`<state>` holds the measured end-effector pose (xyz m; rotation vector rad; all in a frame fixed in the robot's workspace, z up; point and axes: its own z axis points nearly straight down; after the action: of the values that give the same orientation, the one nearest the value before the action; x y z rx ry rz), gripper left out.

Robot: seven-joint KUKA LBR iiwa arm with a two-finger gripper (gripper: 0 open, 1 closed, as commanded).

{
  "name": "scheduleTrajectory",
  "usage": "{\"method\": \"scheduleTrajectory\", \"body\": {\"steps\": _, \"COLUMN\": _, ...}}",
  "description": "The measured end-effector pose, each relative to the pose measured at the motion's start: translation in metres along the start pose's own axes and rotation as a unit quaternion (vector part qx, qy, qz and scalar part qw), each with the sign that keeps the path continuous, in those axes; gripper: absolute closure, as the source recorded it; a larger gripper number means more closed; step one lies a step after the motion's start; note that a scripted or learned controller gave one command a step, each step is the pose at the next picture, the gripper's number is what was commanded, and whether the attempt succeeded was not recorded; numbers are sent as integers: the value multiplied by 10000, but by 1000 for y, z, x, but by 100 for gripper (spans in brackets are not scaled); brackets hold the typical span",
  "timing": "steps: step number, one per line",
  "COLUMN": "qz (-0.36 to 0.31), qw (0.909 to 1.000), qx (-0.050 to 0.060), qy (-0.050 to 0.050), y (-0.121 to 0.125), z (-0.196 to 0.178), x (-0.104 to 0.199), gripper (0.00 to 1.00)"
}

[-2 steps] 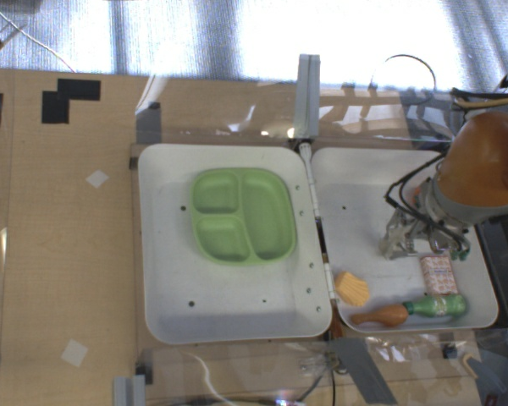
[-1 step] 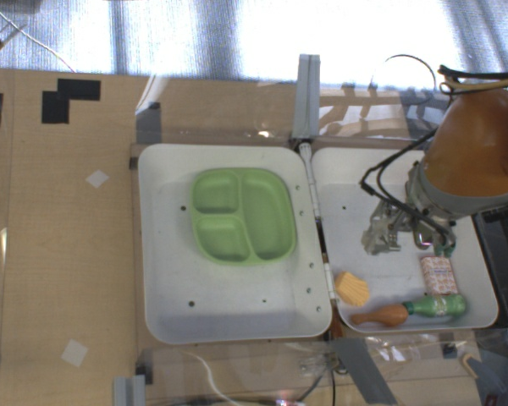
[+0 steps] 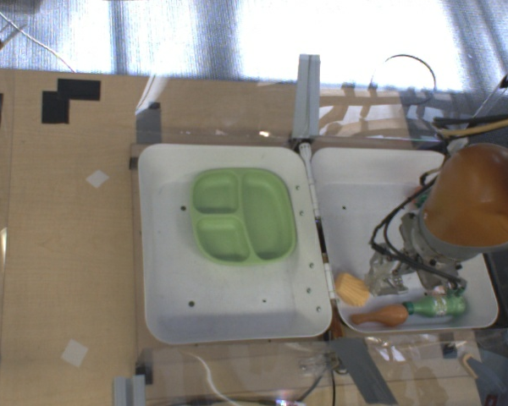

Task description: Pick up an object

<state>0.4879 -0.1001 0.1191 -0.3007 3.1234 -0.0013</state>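
My gripper (image 3: 389,279) reaches down into the right bin (image 3: 364,184), near its front edge. Its fingers are hidden among cables and metal parts under the orange wrist band. A yellow ridged piece (image 3: 352,289) lies just left of the gripper. In front of it, by the bin's front wall, lie an orange-brown carrot-shaped object (image 3: 381,315) and a green bottle (image 3: 436,307). Nothing shows as held.
A green divided plate (image 3: 241,216) rests in the left bin (image 3: 165,303). A grey post (image 3: 306,100) stands behind the divider between the bins. Black cables loop beside the wrist (image 3: 389,227).
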Motion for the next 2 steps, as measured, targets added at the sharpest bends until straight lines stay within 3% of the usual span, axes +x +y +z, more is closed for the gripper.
{"method": "scheduleTrajectory", "body": {"steps": 1, "qz": 794, "qw": 9968, "qx": -3, "qy": -20, "y": 14, "z": 7, "x": -15, "gripper": 100}}
{"method": "scheduleTrajectory", "body": {"steps": 2, "qz": 2305, "qw": 9731, "qx": -8, "qy": -38, "y": 62, "z": -68, "x": -22, "gripper": 100}}
